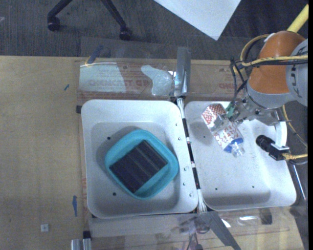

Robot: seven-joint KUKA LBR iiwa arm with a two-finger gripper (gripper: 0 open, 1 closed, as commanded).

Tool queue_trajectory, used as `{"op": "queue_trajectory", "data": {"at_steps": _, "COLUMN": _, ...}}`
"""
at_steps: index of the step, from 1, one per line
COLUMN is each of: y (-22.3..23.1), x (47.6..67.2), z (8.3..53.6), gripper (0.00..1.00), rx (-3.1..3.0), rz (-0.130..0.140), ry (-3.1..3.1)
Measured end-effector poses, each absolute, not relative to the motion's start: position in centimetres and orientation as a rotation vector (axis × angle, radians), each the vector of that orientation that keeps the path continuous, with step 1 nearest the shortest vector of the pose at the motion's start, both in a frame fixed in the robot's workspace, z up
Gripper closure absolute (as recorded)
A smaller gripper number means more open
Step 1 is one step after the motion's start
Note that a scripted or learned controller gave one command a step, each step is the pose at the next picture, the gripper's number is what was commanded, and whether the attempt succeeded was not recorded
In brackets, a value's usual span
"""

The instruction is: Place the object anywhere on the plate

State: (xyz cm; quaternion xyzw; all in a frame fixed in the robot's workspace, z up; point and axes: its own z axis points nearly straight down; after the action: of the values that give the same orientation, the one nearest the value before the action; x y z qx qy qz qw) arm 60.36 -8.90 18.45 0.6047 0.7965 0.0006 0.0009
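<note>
A: Starting nearest: finding the wooden bench (39,146) carrying two white bins side by side. Seeing, in the left bin (93,117), a teal plate (115,149) lying near the middle and bearing a dark ridged slab (138,166).

B: Leaving much room on it?

A: Leaving only the teal rim showing around the slab. Judging, then, that anything dropped there is likely landing on the slab or on that rim, either one counting as on the plate.

B: And looking for the thing to be moved?

A: Finding it across the divider, in the right bin (254,195), toward its far left corner: a crinkled red-and-white packet (221,128) with a bluish clear end pointing nearer. Well apart from the plate, so not yet delivered.

B: Being held?

A: Seeing the gripper (234,114) hanging at the packet's far edge, touching it or just above. Failing to tell the state of the jaws, wide or pinched, and failing to see anything between them. Guessing at the reason for that spot: crumpled wrapping offering a raised fold there, easier to pinch than the flat middle.

B: Going farther back?

A: Following the grey arm (276,73) with its orange band in from the right. Beyond the bins, noting a clear plastic bag (159,79) on a cardboard strip (105,78), then dark floor with a chair base (88,14) and a white sheet (200,12).
</note>
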Motion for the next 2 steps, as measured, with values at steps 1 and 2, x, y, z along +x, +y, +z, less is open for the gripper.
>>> {"op": "queue_trajectory", "data": {"at_steps": 1, "y": -8.9, "x": 60.4, "z": 18.5, "gripper": 0.00, "rx": 1.898, "rz": 0.002, "ry": 2.500}}
{"op": "queue_trajectory", "data": {"at_steps": 2, "y": -9.1, "x": 60.5, "z": 19.6, "gripper": 1.00, "rx": 1.899, "rz": 0.006, "ry": 2.495}}
